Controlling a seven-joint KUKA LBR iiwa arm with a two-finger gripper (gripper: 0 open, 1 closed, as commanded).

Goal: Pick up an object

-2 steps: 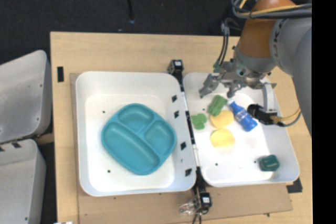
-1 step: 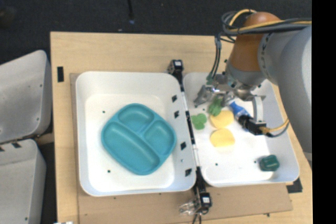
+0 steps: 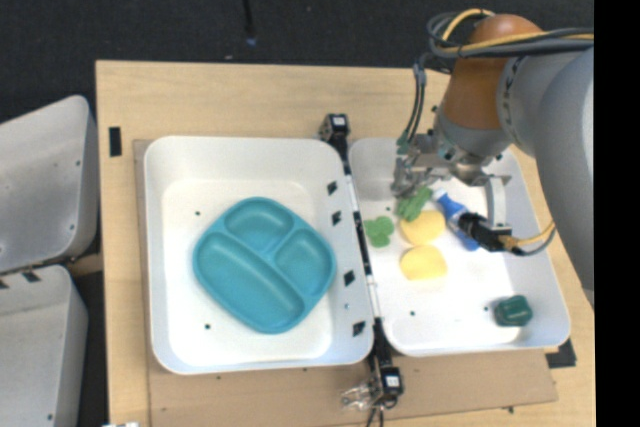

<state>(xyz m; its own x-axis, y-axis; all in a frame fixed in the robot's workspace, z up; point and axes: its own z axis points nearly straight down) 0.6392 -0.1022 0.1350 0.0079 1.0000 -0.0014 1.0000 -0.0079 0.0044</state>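
Note:
My gripper (image 3: pixel 412 183) hangs over the upper left part of the right bin (image 3: pixel 470 340). Directly below its tip lies a green piece (image 3: pixel 412 206), touching or nearly touching it; whether it is held cannot be told. A second green piece (image 3: pixel 378 232) lies to the left by the bin wall. Two yellow lumps (image 3: pixel 423 228) (image 3: pixel 422 262) sit just below the gripper. A small blue piece (image 3: pixel 451 208) lies to the right of the gripper. A dark green block (image 3: pixel 512 310) rests in the lower right corner.
The left bin (image 3: pixel 170 315) holds a teal divided plate (image 3: pixel 263 262). A divider with black clips (image 3: pixel 355 245) separates the two bins. The grey arm with its orange band (image 3: pixel 490 80) reaches in from the upper right.

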